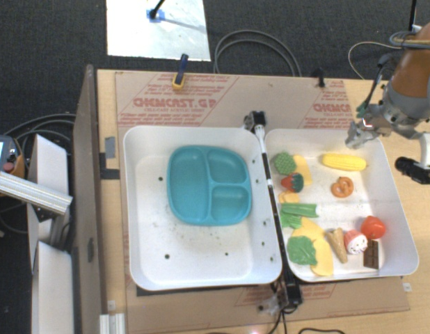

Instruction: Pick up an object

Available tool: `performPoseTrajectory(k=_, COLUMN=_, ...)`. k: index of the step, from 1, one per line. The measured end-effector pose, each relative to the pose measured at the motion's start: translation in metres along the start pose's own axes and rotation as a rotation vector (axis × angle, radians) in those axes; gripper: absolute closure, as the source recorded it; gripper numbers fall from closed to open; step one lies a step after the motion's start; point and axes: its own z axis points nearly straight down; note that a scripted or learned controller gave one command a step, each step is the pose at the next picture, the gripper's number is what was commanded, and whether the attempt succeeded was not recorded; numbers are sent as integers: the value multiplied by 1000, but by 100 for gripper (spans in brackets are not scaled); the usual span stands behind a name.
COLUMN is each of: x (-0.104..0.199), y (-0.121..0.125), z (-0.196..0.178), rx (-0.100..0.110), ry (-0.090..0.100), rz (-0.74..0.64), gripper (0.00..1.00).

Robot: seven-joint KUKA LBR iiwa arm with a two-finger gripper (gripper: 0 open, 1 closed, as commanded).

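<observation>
Two shallow white bins are shown side by side on a surface (201, 92) covered with printed cardboard. The left bin (149, 256) is occupied by a teal divided plate (209, 185), lying flat near its centre. The right bin (396, 207) is filled with small toy foods. A yellow corn cob (344, 162) is seen near the far edge, and an orange pretzel (342, 186) is placed just in front of it. Beside the dividing wall, a green bumpy piece (284, 163) and a red-and-green strawberry (293, 182) are set against a yellow piece (303, 170). Green bean pods (297, 213) lie nearer the middle of that side. Toward the near edge, a green leaf (302, 250) rests on a yellow banana (319, 245), and beside these are found a tan cone (337, 243), a red-and-white mushroom (356, 242), a red tomato (373, 227) and a dark brown block (371, 256).

The arm (410, 82) is entered from the right, with its orange band above the wrist. The pincer (355, 138) is positioned over the far right part of the right bin, close to the corn cob's far side and apart from it. Whether the pincer is apart or together cannot be told, and no object is seen within it.
</observation>
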Motion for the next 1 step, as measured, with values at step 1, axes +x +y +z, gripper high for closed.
performPoseTrajectory(k=1, x=1, y=-2, z=4, rx=6, ry=2, rz=0, gripper=0)
